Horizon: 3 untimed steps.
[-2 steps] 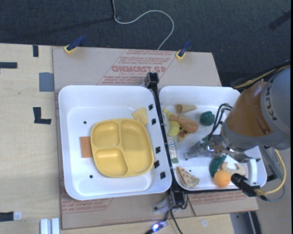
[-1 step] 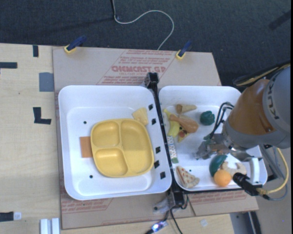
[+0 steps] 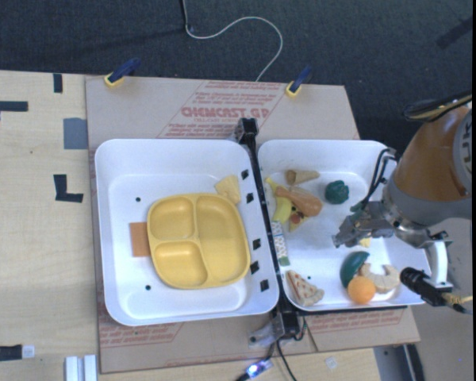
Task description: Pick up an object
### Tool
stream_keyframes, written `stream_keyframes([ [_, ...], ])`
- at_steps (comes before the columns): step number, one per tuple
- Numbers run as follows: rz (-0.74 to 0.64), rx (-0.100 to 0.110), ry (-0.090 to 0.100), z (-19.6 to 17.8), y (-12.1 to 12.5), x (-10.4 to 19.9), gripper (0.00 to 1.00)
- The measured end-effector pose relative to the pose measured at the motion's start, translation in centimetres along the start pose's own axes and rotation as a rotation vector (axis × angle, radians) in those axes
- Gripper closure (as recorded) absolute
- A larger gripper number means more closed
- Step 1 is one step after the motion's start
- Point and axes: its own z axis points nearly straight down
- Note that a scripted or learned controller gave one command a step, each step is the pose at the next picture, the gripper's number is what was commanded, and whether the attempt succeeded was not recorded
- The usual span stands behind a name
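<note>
The tool [image 3: 354,232] is seen low in the right bin [image 3: 333,147], its state untellable, crowded by a green piece [image 3: 351,267], an orange [image 3: 362,290] and a teal ball [image 3: 337,190].

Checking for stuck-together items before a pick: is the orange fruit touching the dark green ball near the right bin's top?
Apart. The camera view shows bare white bin floor between the orange fruit and the dark green ball, with the gripper over that stretch.

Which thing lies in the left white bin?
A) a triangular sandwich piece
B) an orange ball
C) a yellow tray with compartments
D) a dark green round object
C: the yellow tray with three compartments rests in the left bin, near its middle.
</note>
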Motion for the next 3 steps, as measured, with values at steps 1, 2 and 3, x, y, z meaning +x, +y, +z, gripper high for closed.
stream_keyframes([
  [1,-0.002,0.0,0.0,-4.5,0.8,0.3,1.0],
  [2,-0.001,0.003,0.001,-6.2,0.8,0.4,1.0],
  [3,-0.007,0.006,0.003,-5.5,1.0,6.6,1.0],
])
